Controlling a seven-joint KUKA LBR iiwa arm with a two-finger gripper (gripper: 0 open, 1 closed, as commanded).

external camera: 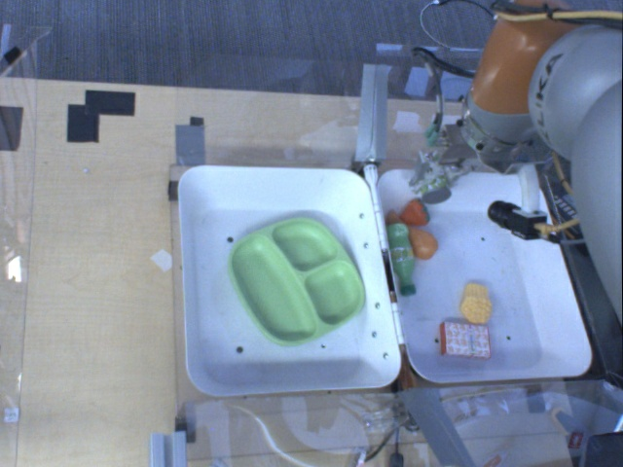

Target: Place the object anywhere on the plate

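Tabletop [107, 261] of pale wood carries two shallow white bins side by side, and the layout explains itself: one bin is the goal, the other the supply. Well off from the jaws, on the far side of the divider from them, the left bin [200, 348] holds a green plate [295, 278] with three compartments, lying flat and bare near the bin's middle, presumably so that a drop anywhere over it will count. Across the divider, the right bin [545, 343] holds the loose things. A green bottle [400, 258] lies along the bin's left wall, just below the jaws and a little toward the plate, with one orange-red piece [417, 212] touching its upper end and another orange piece [424, 245] just beside it; these three crowd together, which I judge makes a clean pick among them harder. Farther from the jaws, toward the bin's near edge, a round yellow cracker-like piece [475, 303] and a small red-and-white box [464, 339] sit apart from the cluster, with free room round each. The jaws [433, 175] hang at the bin's upper left corner, just above the orange-red piece, on the grey arm [584, 76] with its orange band; whether they are parted or closed I cannot tell, since the metal there is small and blurred, and nothing shows between them. Which object the task means is not marked; all of them lie in the right bin, none on the plate, so the carry across is not yet done.
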